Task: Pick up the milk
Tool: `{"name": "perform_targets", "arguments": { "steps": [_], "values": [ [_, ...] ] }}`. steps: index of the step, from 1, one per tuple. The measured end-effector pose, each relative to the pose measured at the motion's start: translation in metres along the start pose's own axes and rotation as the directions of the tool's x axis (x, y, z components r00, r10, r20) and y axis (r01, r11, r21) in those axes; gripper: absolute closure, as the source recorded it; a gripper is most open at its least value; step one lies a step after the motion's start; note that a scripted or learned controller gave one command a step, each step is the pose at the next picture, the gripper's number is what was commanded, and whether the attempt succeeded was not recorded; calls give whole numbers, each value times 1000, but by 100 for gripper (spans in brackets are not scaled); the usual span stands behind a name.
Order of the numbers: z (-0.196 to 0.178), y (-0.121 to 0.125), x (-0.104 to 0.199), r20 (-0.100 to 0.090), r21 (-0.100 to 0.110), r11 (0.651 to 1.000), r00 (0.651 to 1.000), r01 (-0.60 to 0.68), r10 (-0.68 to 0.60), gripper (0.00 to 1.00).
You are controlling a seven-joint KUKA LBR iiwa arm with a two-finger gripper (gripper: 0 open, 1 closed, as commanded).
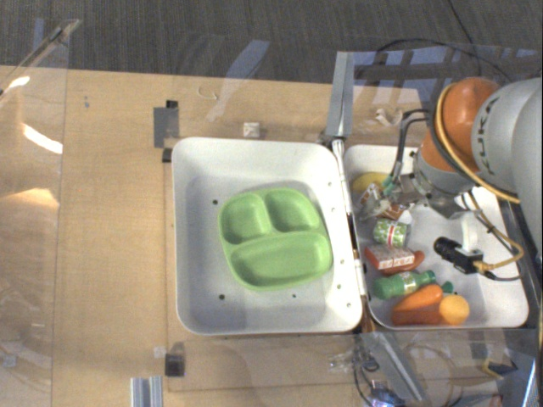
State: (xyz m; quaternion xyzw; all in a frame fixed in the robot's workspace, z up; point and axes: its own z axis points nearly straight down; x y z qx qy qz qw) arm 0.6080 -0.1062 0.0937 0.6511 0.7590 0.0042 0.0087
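Note:
A small red and white carton (392, 259), likely the milk, lies on its side in the right bin (509, 312), near that bin's left wall. My gripper (376, 200) hangs low over the same bin's upper left part. It is above the carton and apart from it, with a green and white can (390, 231) lying between the two. Nothing shows between the fingers.
A yellow fruit (367, 181) sits just behind the gripper. Below the carton lie a green bottle (404, 284), a carrot (417, 305) and an orange ball (455, 309). The left bin (195, 312) holds a green divided plate (274, 236).

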Motion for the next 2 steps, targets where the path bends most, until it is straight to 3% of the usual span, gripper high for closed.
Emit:
{"name": "perform_targets", "arguments": {
  "steps": [1,2],
  "values": [
    [-12,2,0,1,-4,1000,1000,3,-3,100],
    [-144,-10,16,-4,10,993,993,-117,117,100]
  ]
}}
